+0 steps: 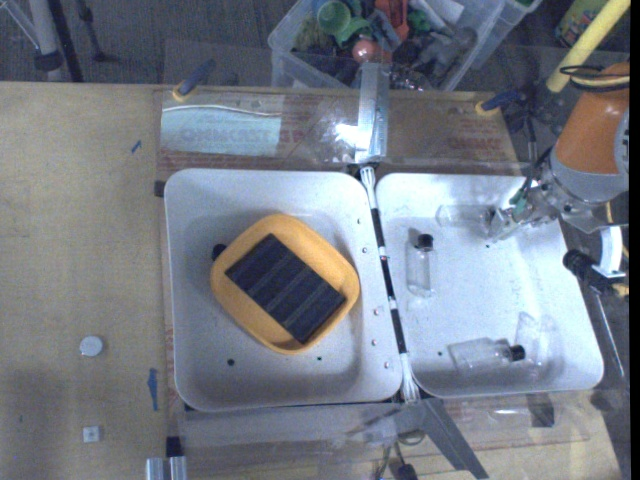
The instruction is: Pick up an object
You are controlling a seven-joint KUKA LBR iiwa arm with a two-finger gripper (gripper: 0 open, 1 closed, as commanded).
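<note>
A yellow pad with a dark ribbed panel (285,283) lies tilted in the left bin (190,368). In the right bin (570,368) a small clear bottle with a black cap (421,260) lies near the left wall. A second clear bottle (485,352) lies on its side near the front. My gripper (503,219) hangs low over the right bin's far right part, under the orange-banded wrist (590,138). A faint clear object (452,214) lies just left of it. Nothing can be seen held.
A clear tub of colourful toys (400,18) stands behind the bins. A metal divider (372,118) rises at the back between them. The wooden bench (70,218) stretches to the left, with a small round disc (91,346) on it.
</note>
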